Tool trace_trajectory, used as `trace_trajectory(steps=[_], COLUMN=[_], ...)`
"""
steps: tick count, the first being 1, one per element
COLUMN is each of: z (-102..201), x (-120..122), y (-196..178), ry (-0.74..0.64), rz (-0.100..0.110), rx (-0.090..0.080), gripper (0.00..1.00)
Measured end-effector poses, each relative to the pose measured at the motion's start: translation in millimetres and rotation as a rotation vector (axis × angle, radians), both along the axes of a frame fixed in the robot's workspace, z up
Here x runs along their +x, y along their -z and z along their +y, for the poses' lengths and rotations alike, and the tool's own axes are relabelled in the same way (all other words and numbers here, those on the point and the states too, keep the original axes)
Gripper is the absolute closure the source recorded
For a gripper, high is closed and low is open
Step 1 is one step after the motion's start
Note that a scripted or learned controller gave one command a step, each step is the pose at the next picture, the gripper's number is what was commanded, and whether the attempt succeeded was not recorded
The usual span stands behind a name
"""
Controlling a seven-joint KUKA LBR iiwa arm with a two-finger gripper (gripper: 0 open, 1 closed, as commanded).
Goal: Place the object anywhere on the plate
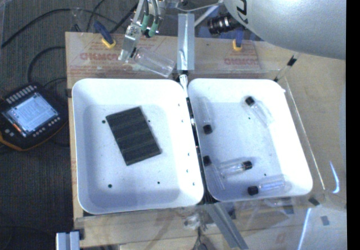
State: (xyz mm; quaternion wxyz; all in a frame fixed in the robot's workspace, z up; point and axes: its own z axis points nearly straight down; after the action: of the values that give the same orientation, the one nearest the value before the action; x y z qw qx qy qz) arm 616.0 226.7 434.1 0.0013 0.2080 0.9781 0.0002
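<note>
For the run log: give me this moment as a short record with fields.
tool: above the bench's far edge, beyond the left bin
held item: clear vial at the tool; grip unclear
left bin: holds a dark ribbed plate
right bin: holds several clear vials with black caps
plate: nothing on it yet

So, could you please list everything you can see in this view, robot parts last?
Shallow white plastic bins: two, white, side by side on the bench; left bin, right bin.
Dark ribbed rectangular plate: one, black, lying tilted in the left bin.
Clear plastic vials with black caps: four, transparent, in the right bin.
Teach pendant: one, black and orange, floor at left.
Hand: one, above the bench behind the left bin, seemingly carrying a clear vial.
Arm: grey, top right.
</note>
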Motion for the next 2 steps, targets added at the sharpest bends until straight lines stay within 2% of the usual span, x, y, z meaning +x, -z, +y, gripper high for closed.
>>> trace_trajectory(steps=[1, 2], z=[6, -45], x=[-62, -75], y=[0, -1], ry=[-0.189, -0.311], rz=[0.001, 0.000], rx=[-0.001, -0.001], gripper=[1.00, 1.00])
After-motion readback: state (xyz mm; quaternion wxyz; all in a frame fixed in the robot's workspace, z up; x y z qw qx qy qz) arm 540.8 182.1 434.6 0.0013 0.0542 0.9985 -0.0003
